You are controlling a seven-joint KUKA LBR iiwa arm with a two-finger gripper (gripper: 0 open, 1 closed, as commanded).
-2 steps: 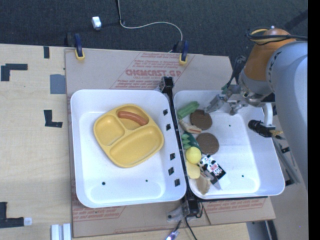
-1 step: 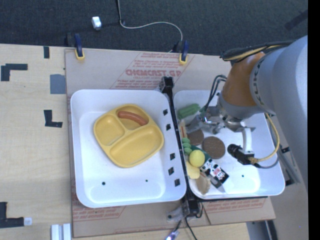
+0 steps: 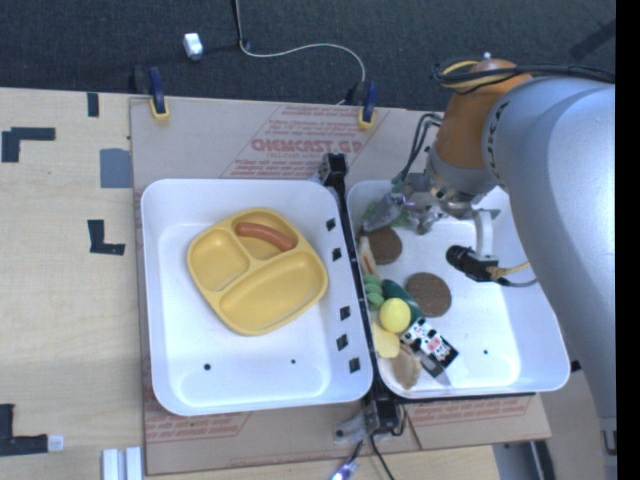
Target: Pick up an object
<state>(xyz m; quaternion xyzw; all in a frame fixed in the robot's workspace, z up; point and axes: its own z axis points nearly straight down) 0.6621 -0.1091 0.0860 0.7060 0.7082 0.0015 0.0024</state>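
Over the right bin [image 3: 530,363], the gripper [image 3: 412,206] hangs low near the far-left corner; whether it is released or clenched cannot be told. Just below it lie two brown discs [image 3: 386,246], then a yellow lemon [image 3: 394,315] and a black-and-white dice block [image 3: 430,345]. Well left, the yellow divided plate [image 3: 258,270] holds a sausage [image 3: 264,234].
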